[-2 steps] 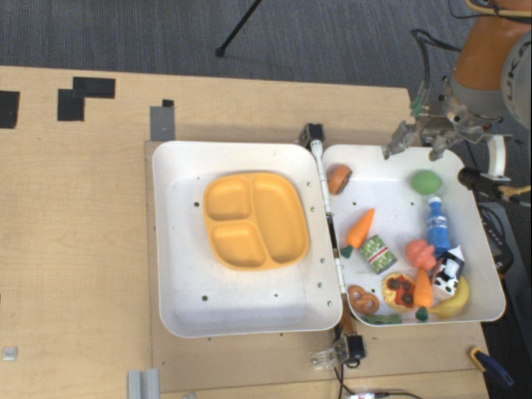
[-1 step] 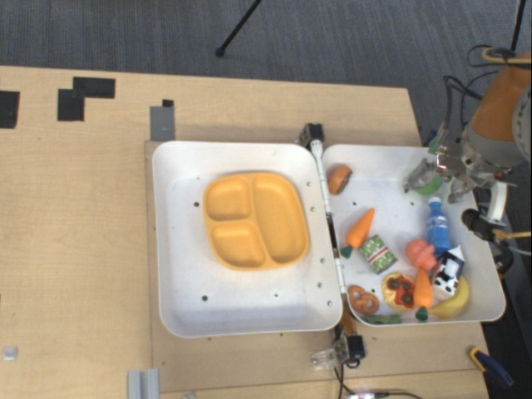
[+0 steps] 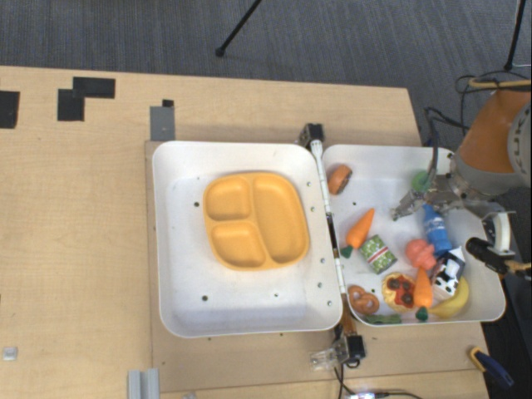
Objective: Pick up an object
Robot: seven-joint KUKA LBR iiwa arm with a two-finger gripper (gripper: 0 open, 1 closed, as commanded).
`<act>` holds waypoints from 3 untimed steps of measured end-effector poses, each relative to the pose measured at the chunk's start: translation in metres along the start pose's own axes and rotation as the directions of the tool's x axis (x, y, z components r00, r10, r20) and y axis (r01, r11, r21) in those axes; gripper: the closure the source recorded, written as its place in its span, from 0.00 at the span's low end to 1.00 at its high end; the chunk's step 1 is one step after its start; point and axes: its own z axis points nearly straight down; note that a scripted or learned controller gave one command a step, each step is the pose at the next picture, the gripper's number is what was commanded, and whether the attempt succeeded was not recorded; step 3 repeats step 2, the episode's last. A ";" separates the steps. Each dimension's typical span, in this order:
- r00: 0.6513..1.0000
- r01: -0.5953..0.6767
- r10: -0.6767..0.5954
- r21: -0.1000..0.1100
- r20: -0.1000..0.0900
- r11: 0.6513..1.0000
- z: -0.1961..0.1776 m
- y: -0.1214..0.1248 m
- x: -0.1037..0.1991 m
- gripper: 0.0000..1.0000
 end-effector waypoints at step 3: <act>1.000 0.003 -0.003 -0.001 -0.001 1.000 -0.081 0.007 0.055 1.00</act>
